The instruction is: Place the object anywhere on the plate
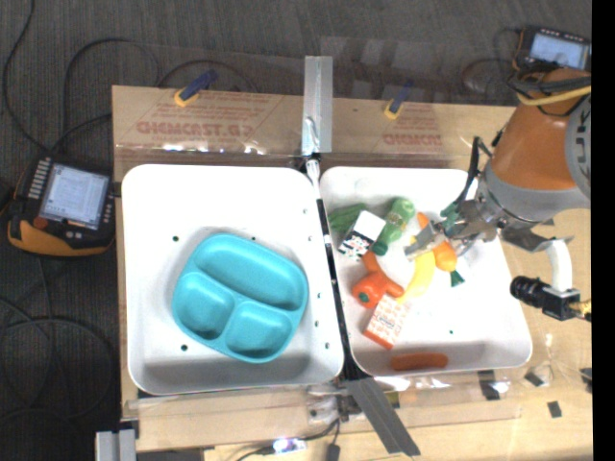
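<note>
Gripper (437, 241) sits low in the right bin (500, 339), above a cluster of toy items. Whether it is released or clenched cannot be determined. Directly beneath and touching its tip lies a yellow banana (424, 270). To its left: green bottle (395, 221), white box (361, 233), orange piece (370, 286), and red-white carton (384, 321). Far left, in the left bin (154, 200), rests the blue plate (240, 296).

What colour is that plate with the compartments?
Turquoise blue; the plate shows clearly in the camera view, in the left bin.
</note>
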Robot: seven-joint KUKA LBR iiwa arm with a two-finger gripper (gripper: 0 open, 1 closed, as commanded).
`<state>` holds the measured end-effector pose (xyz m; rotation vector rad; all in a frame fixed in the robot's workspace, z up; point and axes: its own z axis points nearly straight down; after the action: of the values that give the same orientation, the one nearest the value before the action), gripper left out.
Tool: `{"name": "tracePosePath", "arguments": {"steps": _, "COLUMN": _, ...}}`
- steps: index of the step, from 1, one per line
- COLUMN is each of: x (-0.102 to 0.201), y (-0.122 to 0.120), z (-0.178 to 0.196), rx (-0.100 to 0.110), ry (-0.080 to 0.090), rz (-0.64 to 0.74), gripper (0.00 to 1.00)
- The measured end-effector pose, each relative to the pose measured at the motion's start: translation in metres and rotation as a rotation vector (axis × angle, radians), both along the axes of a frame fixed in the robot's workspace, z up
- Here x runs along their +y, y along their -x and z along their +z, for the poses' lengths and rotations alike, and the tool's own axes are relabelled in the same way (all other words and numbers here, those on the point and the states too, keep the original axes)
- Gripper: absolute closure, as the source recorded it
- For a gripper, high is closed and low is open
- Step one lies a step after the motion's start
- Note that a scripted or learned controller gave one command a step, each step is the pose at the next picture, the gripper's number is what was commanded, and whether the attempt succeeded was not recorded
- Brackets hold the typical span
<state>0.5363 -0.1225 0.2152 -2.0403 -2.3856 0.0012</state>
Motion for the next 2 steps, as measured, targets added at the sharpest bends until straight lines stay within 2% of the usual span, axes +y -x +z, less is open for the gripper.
{"name": "tracePosePath", "arguments": {"steps": 1, "x": 0.078, "y": 0.018, "z": -0.008, "rx": 0.002, "ry": 0.002, "rz": -0.025, "gripper": 1.0}}
{"name": "tracePosePath", "arguments": {"steps": 2, "x": 0.159, "y": 0.01, "z": -0.034, "rx": 0.004, "ry": 0.002, "rz": -0.142, "gripper": 1.0}}
